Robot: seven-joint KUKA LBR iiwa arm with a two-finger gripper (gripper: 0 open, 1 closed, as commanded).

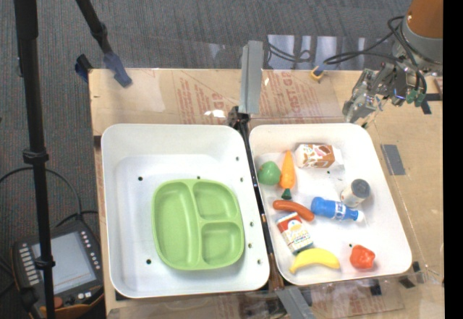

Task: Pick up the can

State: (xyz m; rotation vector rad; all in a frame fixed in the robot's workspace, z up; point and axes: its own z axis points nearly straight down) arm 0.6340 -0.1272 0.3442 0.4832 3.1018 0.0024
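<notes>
Right white bin, can upright beside blue bottle, claw spread unclear

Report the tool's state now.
Tool: cannot be told; it hangs above the right bin's far corner, away from the can.

Red print on bench (mirrored, illegible).

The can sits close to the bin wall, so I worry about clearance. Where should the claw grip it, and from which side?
Probably from above, closing on the round side wall of the can. It seems to stand upright, its top facing up. The blue bottle lies just beside it and the right bin's rim is near, so side approaches look cramped.
</notes>
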